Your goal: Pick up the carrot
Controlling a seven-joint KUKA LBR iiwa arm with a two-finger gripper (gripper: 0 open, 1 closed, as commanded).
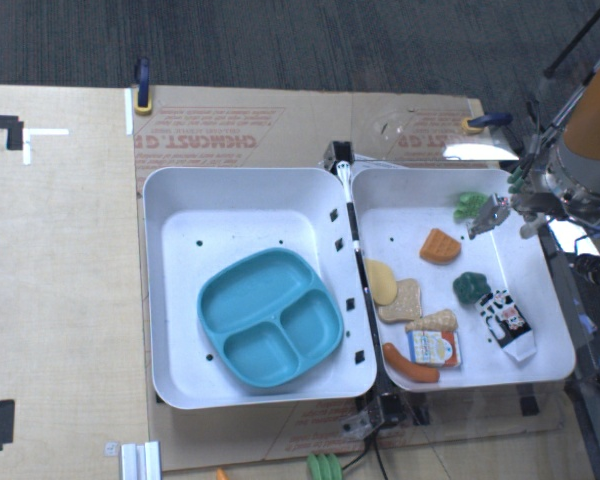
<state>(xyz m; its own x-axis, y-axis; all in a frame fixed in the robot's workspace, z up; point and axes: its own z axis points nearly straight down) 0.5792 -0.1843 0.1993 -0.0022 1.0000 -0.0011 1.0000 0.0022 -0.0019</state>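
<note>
Hovering over the far right part of the right bin (400, 218): gripper (490, 218), open or closed impossible to tell. Lying loose mid-bin, toward its far wall: carrot (440, 246). Needs centring overhead, then lowering straight, closing across the narrow width.

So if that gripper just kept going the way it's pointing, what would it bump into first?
Probably the light green leafy piece, which lies just ahead of the gripper as it points left into the right bin. The orange carrot piece sits lower, off that line. Height is hard to judge.
</note>
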